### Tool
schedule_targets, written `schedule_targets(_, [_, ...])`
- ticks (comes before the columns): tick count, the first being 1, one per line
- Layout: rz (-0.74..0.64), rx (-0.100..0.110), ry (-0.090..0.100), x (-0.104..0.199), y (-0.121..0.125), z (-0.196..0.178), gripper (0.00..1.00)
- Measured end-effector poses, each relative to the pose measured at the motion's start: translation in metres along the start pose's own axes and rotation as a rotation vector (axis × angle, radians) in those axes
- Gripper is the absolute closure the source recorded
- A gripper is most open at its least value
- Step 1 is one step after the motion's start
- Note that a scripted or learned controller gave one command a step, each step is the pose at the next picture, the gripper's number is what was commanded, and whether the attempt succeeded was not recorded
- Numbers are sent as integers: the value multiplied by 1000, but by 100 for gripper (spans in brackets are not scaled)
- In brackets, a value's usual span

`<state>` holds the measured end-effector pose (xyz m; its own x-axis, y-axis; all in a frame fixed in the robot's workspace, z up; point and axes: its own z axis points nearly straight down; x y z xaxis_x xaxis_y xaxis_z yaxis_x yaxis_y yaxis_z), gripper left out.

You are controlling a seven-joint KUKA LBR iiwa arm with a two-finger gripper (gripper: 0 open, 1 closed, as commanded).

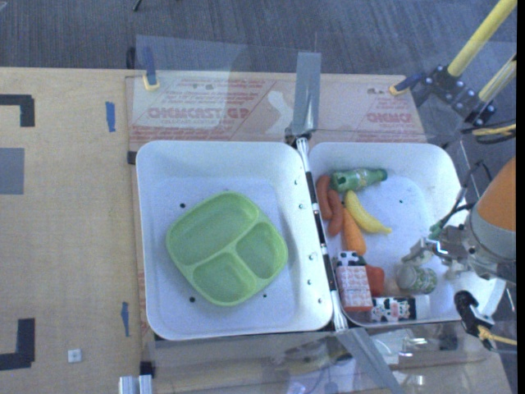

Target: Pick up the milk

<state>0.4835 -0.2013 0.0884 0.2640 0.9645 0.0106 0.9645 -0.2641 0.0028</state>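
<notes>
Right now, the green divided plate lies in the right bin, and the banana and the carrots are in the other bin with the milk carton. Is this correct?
Not quite. In the camera view, the green divided plate lies in the left bin, not the right one. The banana, the carrots and the milk carton are in the right bin.

In the right bin the middle and upper right floor is free. The milk stands crowded at the left wall, with a carrot above, and what seems a small carton below.
</notes>
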Motion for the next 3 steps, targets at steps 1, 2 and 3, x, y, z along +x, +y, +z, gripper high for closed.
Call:
schedule_targets(1, [2,-4,-8,-2,0,-9,100])
schedule_targets(2, [0,-5,-5,-1,1,-10,0])
schedule_targets(3, [298,-3,-10,10,-5,2,0])
